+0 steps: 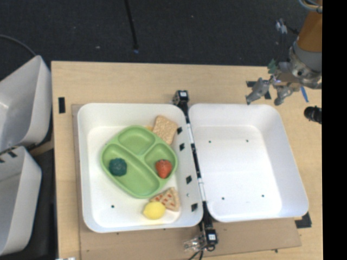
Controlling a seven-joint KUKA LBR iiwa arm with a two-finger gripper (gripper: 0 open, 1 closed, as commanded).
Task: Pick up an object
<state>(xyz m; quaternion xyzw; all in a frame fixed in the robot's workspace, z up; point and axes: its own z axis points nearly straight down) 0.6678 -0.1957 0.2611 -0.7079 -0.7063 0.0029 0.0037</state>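
**Inspection: gripper parked off the bins, nothing picked**

Camera view. My gripper (269,92) hung above the bare bench, just past the far rim of the right bin (287,161) near its far corner. Two grey fingers splayed outward and down, with a clear gap between them; I judged them spread wide, and nothing sat between them. The orange band above my wrist was partly visible at the frame's right side.

Every candidate lay in the left bin (87,161), well apart from my gripper, across the right bin and over the divider. A green divided plate (135,164) sat there. On it, a dark teal ball (117,167) occupied the compartment farthest from my tool, and a red strawberry-like piece (164,168) the compartment nearest it. A cracker-like square (164,128) leaned at the plate's far edge. A yellow lemon-like piece (154,210) and a pizza-slice toy (169,199) lay touching each other, just beside the plate's near edge.

Assessment: the step in hand was the approach, not yet begun. To do it well, I would carry the gripper high over the divider, centre it over one item, and descend vertically. The yellow piece appeared the safest choice, being rounded and off the plate, though its neighbour crowded it on one side. The red piece risked the plate's ridges fouling a finger.

Limits of observation: my arm was cut off at the frame edge. The fingertips were small and blurred, so their exact opening was uncertain. Item identities were guesses from colour and outline.
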